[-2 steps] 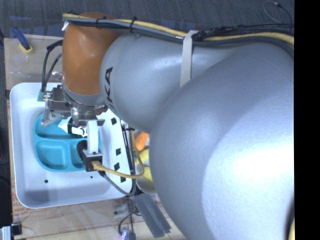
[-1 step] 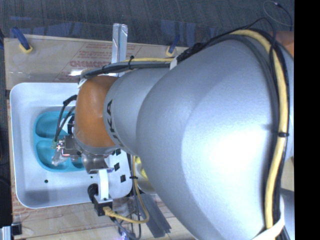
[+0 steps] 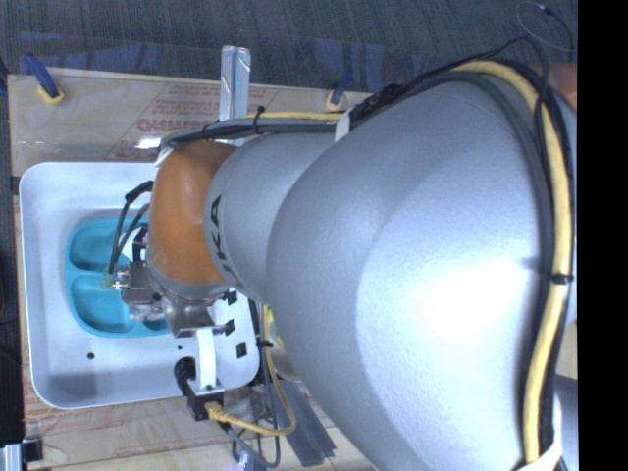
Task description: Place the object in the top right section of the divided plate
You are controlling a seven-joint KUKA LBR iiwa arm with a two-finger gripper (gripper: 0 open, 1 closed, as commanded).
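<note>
A: Where was the arm?
B: Its orange-banded wrist (image 3: 186,219) hung over the light-blue divided plastic plate (image 3: 93,273) in the shallow white bin (image 3: 39,263).
A: Gripper, object?
B: Couldn't tell either; best released low, squarely inside the plate's top right section

Glossy blue plastic divided plate (image 3: 90,263) in a smooth white bin (image 3: 44,263), satin-grey metal arm (image 3: 412,263)

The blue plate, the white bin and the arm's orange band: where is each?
blue plate (image 3: 90,248): camera view, on its upper section.
white bin (image 3: 44,263): camera view, on its left wall.
orange band (image 3: 182,214): camera view, on its middle.
</note>
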